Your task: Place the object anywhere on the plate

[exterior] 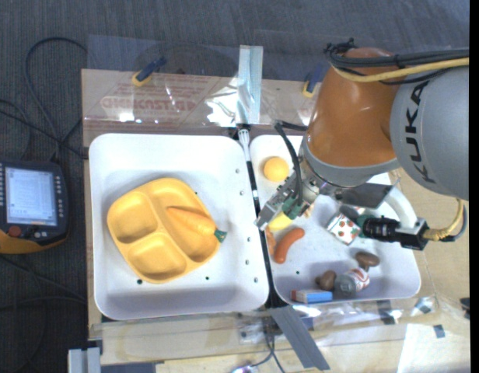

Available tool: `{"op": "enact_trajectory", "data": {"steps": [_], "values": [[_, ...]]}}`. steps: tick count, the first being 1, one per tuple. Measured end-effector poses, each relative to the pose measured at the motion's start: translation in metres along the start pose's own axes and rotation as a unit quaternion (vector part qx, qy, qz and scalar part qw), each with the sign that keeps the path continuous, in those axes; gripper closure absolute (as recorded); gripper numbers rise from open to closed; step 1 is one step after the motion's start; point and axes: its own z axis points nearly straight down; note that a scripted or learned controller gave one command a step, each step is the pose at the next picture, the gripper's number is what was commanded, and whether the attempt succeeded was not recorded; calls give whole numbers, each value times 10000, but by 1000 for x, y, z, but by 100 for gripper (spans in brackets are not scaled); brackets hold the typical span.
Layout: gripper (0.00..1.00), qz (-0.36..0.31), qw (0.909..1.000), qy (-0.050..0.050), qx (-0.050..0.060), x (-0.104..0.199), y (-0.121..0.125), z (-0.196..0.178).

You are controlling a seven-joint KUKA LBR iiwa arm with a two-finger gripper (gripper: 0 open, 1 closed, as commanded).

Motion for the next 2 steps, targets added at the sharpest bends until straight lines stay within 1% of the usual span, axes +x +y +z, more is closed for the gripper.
{"op": "enact_trajectory", "data": {"steps": [1,2], "values": [[100,228,9997,10,-31,65,48,-67],[0,253,9997,8,-8,63,47,-65]]}}
